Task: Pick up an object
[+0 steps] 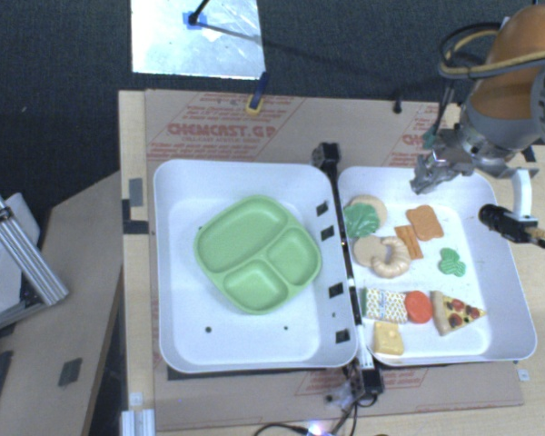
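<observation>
My gripper (424, 181) hangs over the far edge of the right bin (509, 307), above and apart from the toy foods. Nothing shows between its fingers. Below it lie an orange bread slice (425, 221), a small orange strip (408, 242), a green broccoli piece (363, 216), a beige pretzel (383, 254) and a small green leafy piece (451, 262). Nearer the front sit a waffle-patterned cracker (385, 304), a red tomato slice (419, 307), a pizza slice (455, 312) and a yellow cheese block (389, 339).
The left bin (177, 334) holds a green divided plate (257, 253). A black divider with clips (338, 243) runs between the bins. A shiny sheet (198, 24) lies beyond the bench at the back.
</observation>
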You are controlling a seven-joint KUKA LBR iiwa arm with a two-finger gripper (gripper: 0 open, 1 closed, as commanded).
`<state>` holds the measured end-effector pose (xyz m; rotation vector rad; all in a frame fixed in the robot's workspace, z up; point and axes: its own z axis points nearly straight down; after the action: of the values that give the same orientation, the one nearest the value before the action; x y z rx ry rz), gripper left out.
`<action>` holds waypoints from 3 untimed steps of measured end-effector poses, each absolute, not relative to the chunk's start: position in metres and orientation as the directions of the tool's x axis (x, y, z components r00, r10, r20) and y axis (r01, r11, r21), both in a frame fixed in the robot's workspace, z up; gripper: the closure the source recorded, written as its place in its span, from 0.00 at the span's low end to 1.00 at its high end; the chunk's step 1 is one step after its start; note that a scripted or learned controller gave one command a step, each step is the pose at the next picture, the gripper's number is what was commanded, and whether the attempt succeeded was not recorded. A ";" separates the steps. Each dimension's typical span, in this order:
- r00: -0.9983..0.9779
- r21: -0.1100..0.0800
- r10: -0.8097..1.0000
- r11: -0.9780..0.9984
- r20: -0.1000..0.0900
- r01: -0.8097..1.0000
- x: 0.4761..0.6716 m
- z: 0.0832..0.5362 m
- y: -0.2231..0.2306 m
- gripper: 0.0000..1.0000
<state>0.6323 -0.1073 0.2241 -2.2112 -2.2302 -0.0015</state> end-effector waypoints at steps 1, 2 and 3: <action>-0.010 0.001 1.000 0.010 0.002 1.000 0.612 0.235 -0.060 1.00; -0.010 0.000 1.000 0.010 0.003 1.000 0.589 0.241 -0.007 1.00; -0.009 -0.002 1.000 0.009 0.001 1.000 0.555 0.239 0.039 1.00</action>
<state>0.5553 0.0394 0.2386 -2.2102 -2.2293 0.0009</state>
